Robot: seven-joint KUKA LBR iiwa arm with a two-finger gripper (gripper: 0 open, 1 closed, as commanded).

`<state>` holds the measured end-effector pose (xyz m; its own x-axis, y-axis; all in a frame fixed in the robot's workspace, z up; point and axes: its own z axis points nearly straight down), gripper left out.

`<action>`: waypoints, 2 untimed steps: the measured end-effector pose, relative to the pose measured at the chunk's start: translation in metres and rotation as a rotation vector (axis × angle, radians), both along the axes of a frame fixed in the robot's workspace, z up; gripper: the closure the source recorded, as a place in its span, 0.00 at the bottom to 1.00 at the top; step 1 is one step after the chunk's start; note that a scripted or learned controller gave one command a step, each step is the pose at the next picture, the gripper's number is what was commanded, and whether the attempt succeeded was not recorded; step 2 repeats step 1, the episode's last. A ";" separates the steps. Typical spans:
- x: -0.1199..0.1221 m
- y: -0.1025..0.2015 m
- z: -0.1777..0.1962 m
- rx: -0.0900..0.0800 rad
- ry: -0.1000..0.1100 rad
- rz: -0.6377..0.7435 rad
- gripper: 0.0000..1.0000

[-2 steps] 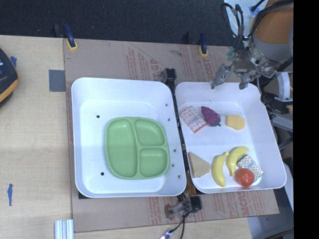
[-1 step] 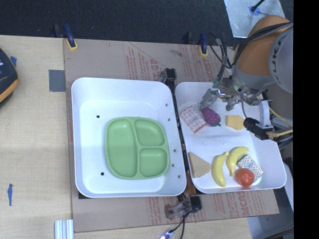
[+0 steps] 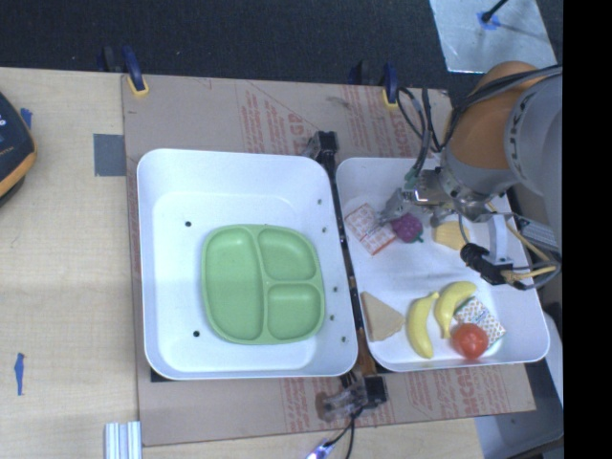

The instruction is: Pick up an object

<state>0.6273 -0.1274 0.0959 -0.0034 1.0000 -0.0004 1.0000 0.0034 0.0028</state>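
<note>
The claw [image 3: 405, 210] sits low in the upper part of the right-hand shallow white bin [image 3: 535, 352], its metal tips pointing toward the view's left. A small round purple fruit-shaped toy [image 3: 409, 228] lies just below and touching the tips; whether it is between them or only beside them cannot be told, and whether the claw is apart or together cannot be told either. Just left of the purple toy lies a small red-and-white printed packet [image 3: 368, 229], tilted, near the bin's left wall. To the right of the toy a pale yellow wedge-shaped piece [image 3: 448, 234] lies partly under the wrist.

The grey arm with its orange band [image 3: 488, 127] comes in from the right and bends down over the bin's upper right corner, with black cables looping around the wrist.

Lower in the same bin lie a tan triangular slice [image 3: 381, 316], two yellow toy bananas [image 3: 435, 316] side by side, a round red tomato-like toy [image 3: 469, 340] and a checked red-and-white packet [image 3: 485, 320] touching it.

The left-hand shallow white bin [image 3: 163, 256] holds a light green plastic plate with three compartments [image 3: 261, 283]. Both bins rest on brown cardboard on the wooden table [image 3: 57, 285].
</note>
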 end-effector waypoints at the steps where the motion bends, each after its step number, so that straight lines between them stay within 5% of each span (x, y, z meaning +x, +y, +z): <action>1: 0.001 -0.001 0.011 -0.002 -0.001 0.003 1.00; 2: 0.001 -0.001 0.011 -0.002 -0.001 0.003 1.00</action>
